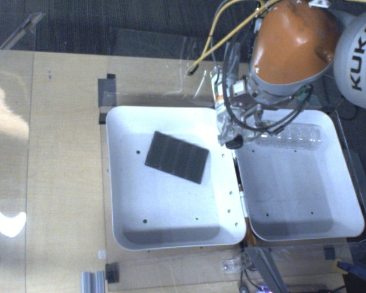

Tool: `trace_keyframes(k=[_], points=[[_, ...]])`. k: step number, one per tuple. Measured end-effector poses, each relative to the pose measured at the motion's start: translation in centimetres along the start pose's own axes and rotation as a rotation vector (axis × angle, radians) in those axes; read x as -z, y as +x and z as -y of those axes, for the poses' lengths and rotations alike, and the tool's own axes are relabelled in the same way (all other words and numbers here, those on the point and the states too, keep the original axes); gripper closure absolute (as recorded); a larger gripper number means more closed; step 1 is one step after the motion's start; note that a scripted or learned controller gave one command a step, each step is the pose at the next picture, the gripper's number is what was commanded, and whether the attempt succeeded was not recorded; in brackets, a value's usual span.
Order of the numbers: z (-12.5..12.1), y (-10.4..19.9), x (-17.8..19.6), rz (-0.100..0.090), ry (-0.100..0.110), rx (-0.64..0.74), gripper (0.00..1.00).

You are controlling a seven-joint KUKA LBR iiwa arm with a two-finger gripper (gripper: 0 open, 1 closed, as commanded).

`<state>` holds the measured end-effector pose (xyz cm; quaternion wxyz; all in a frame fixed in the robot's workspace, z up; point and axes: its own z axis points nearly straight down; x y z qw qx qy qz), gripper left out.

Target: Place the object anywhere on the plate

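my gripper hangs at the top middle of the picture, over the wall between the two bins. i cannot tell how wide it is or if it holds anything. a clear bottle lies just right of it. the dark plate sits in the left bin. i could bump the wall. there is lots of room around the plate.

plate in left bin | bottle in right bin, rear
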<state>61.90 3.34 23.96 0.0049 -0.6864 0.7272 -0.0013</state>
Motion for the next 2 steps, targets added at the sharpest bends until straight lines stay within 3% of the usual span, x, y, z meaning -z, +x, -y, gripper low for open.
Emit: trace_keyframes(k=[1, 2], points=[[5.1, 0.6, 1.7, 0.001, 0.000, 0.376, 1.00], [0.6, -0.7, 7.4, 0.001, 0.001, 0.532, 1.00]])
